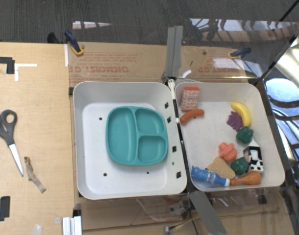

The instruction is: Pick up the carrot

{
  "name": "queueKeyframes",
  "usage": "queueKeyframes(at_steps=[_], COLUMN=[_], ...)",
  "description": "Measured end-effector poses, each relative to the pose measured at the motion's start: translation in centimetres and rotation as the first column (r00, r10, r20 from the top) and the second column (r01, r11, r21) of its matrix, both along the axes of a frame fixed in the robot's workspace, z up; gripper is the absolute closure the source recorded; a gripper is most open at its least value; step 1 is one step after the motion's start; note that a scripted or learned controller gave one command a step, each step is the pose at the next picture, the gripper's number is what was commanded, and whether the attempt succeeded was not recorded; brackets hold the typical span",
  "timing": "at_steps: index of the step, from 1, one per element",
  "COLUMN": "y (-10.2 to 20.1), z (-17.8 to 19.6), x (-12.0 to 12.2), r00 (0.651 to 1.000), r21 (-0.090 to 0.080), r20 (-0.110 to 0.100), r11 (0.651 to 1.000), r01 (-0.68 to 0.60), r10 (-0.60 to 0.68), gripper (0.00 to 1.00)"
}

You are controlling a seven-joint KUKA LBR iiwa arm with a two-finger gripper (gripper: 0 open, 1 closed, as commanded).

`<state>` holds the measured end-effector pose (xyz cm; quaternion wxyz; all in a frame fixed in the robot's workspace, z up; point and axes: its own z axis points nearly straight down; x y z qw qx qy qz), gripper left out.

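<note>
Pincer state: can't tell. Carrot (pixel 248 179) sits in right bin (pixel 213 133), near-right corner, on the arm's entry side. Long axis left-right along front wall, blue bottle (pixel 208 176) beside it.

arm look: cannot tell; gripper look: cannot tell (colours, markings alike)

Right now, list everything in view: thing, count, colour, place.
left bin: 1, white, holds the tray
divided tray: 1, teal, left bin
right bin: 1, white, holds the toy food
carrot: 1, orange-red, right bin, upper left
carton: 1, pinkish, right bin, far corner
banana: 1, yellow, right bin
grapes: 1, purple, below the banana
bottle: 1, blue, near edge
drumstick: 1, orange-brown, near edge
scissors: 1, grey, bench at left
</note>
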<state>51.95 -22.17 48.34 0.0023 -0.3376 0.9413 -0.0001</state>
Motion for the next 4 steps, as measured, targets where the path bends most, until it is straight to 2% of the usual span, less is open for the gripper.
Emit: queueKeyframes(at_steps=[1, 2, 3, 4], y=[0.1, 4.7, 11.0, 5.6], z=[-23.1, -29.3, -23.4, -37.0], x=[-0.7, -4.1, -1.8, -0.4], r00=[0.965, 0.993, 0.977, 0.91], r21=[0.001, 0.001, 0.0, 0.0], r20=[-0.003, -0.004, -0.001, -0.002], r11=[0.965, 0.993, 0.977, 0.91], r01=[-0.263, -0.122, -0.211, -0.414], r10=[0.263, 0.122, 0.211, 0.414], gripper=[1.0, 1.0, 1.0, 1.0])
